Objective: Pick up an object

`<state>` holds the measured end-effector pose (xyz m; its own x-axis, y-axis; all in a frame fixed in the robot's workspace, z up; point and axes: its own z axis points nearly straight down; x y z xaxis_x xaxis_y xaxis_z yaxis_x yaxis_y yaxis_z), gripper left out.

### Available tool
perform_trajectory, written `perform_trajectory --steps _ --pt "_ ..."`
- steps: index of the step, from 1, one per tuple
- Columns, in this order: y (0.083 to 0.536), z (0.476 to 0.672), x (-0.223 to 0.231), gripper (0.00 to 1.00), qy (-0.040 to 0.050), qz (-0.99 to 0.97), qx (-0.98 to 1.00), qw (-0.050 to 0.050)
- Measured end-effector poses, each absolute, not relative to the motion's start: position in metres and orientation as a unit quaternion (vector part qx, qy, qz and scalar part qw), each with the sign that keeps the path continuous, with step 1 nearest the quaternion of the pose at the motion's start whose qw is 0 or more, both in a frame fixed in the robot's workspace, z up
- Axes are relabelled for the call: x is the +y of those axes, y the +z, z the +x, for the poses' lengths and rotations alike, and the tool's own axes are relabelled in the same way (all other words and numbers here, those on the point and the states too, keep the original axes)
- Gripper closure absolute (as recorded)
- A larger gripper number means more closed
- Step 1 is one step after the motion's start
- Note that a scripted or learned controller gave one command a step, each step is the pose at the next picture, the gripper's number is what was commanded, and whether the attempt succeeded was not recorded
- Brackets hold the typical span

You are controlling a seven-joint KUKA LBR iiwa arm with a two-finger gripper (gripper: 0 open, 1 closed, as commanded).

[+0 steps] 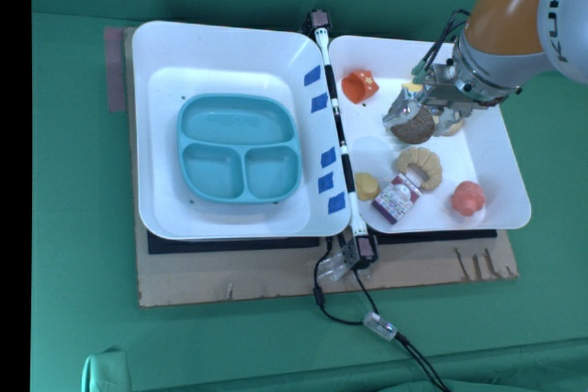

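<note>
Right bin [501, 162] holds the loose items; left bin [147, 60] carries a teal divided plate [240, 149], three compartments, sitting flat near its middle. Arm [524, 0] enters from the upper right, orange band above the wrist, wrist pitched down and leftward into the far half of the right bin. End effector [418, 110] sits low over a brown rounded object [413, 128], dark top with a paler underside, roughly dome-shaped with no clear long axis; its flat face tilts toward the camera's lower left. Metal parts of the tool overlap the object's upper edge, but whether it is clenched on it or released I cannot tell; the object looks to be touching or just above the bin floor. Just left of it, apart, an orange cup-like piece [359, 86] lies on its side, opening toward the right. Nearer the camera: a tan ring-shaped pastry [420, 166] lying flat; touching its lower left edge, a small purple-and-white carton [397, 198] with long axis running diagonally from lower left to upper right; a small yellow lump [367, 186] beside the divider between bins; a red-orange rounded piece [468, 197] near the right rim. Blue tape squares [320, 103] dot the left bin's right wall. Both bins rest on cardboard over the green surface [83, 197]; a cable [367, 308] trails off the front.
</note>
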<state>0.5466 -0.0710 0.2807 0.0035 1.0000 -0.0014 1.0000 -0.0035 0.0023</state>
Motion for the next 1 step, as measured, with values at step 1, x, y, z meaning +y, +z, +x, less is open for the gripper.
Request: perform_trajectory --steps 1 --pt "0.3386 0.4697 -0.0404 1.0 0.0003 0.709 0.706 0.002"
